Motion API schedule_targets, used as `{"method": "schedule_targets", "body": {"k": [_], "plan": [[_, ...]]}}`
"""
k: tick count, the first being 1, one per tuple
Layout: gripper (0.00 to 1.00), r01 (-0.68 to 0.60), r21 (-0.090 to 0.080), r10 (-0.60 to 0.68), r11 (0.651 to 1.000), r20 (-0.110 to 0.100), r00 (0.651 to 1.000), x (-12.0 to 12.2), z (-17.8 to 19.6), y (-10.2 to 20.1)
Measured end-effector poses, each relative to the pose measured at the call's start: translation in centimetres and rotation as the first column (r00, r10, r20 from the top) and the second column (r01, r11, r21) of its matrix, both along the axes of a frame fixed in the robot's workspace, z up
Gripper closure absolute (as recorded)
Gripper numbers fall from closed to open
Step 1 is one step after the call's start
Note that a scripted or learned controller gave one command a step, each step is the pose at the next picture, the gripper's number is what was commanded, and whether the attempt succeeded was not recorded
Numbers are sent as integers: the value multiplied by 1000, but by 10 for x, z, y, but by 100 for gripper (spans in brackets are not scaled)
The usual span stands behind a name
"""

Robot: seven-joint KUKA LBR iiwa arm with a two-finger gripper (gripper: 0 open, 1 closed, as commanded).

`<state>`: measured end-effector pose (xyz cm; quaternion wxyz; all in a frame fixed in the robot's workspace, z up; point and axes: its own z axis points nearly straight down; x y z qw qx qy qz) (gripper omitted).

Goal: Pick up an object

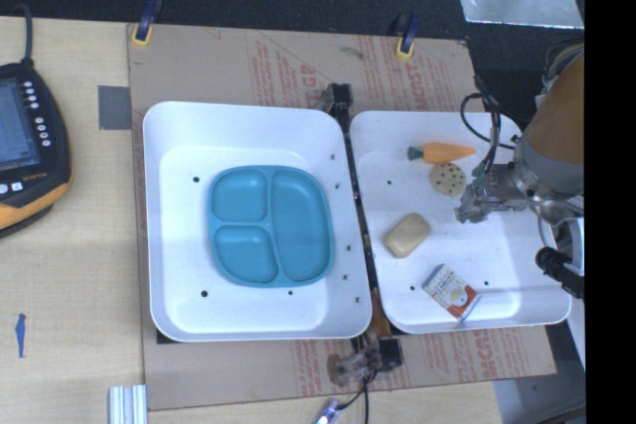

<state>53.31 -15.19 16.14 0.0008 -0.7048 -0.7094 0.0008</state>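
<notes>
A handheld controller (25, 149) is lying on the tabletop (70, 293), cut off at the left edge. A blue divided plate (270, 224) is sitting in the left bin (169, 213). In the right bin (517, 283) are lying a tan block (405, 235), a small carton (450, 292) (print too small to read), a speckled disc (447, 178) and a toy carrot (442, 152). My end effector (482, 202) is hovering beside them; its opening I cannot tell.

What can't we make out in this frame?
- gripper: small and dark over the right bin; its open or shut state is unreadable.
- arm: cut off by the camera view's right side.
- small packet: print too small to read.
- handheld pendant: cut off at the left edge; screen illegible.
</notes>
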Motion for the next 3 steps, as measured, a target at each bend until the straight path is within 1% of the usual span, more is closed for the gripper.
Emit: {"method": "schedule_targets", "body": {"k": [1,2,3], "plan": [[0,1,0,-1,1000,-1,1000,0,0,0],[0,2,-1,-2,1000,-2,1000,53,-71,-40],[0,2,1,-2,1000,-2,1000,123,-70,-39]]}}
